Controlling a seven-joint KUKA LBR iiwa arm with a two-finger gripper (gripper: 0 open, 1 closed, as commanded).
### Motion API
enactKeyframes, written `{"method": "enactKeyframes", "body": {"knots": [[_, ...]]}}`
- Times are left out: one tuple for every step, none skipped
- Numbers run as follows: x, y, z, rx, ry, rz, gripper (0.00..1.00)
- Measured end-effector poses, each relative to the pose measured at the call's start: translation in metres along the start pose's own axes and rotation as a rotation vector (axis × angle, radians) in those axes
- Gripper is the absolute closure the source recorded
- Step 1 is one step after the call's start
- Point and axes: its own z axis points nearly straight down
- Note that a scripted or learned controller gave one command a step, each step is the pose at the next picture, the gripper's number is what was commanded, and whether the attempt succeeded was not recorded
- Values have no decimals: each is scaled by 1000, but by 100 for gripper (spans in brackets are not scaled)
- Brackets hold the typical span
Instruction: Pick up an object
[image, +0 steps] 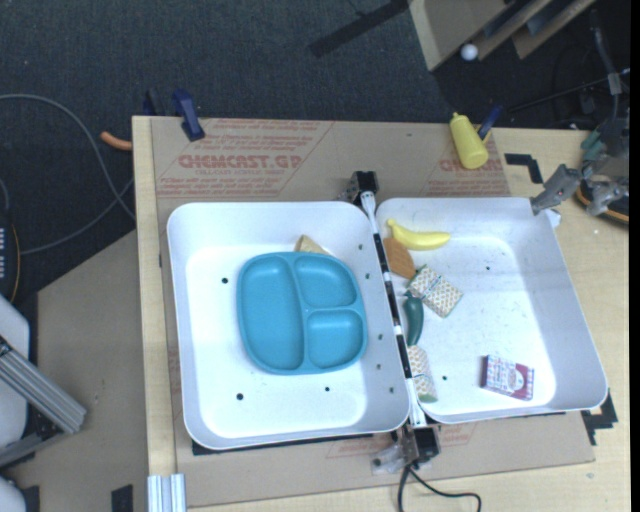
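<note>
Though it sits half cut off at the right edge, above the right bin's (560, 300) far corner, the gripper (582, 187) is too blurred to tell whether it is apart or together. The objects lie along that bin's left wall: a banana (418, 237), a patterned packet (437, 291), a green item (413, 318) partly hidden. A maroon packet (507, 376) lies apart. A tan wedge (310, 243) peeks from behind the blue plate (300, 310).

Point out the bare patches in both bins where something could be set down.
Right bin: open floor between the patterned packet and the right wall, above the maroon packet. Its left edge is crowded: banana, green item. Left bin: only strips around the blue tray, widest at left and front.
</note>
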Motion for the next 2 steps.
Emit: {"method": "enactKeyframes", "body": {"knots": [[42, 10, 135, 2, 1, -1, 0], [116, 41, 178, 5, -1, 0, 0]]}}
